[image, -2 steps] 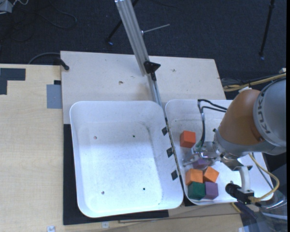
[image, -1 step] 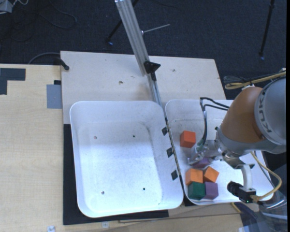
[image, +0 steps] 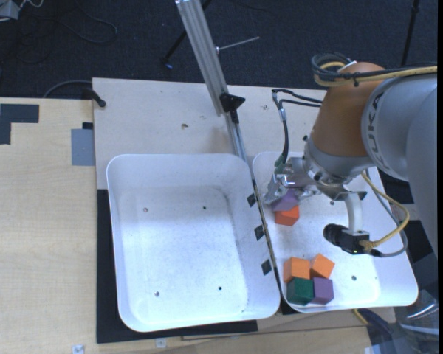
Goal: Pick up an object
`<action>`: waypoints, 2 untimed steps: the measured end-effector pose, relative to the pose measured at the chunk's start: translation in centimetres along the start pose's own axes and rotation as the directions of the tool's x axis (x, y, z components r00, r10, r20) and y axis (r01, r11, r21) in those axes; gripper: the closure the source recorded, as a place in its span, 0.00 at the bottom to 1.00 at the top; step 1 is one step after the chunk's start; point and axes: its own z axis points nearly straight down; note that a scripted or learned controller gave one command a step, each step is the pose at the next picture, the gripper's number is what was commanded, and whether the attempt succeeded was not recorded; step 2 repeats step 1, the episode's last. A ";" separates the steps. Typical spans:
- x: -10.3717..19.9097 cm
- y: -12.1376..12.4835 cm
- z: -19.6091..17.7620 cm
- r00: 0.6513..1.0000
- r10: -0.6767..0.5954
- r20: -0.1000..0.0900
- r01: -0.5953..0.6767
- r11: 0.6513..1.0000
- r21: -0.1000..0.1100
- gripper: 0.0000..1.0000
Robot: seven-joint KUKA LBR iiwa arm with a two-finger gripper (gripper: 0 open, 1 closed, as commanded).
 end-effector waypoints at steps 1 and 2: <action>8.3 -1.4 0.6 1.000 0.001 -0.001 -0.001 1.000 0.014 1.00; 8.3 -1.4 0.6 1.000 0.001 -0.001 -0.001 1.000 0.014 1.00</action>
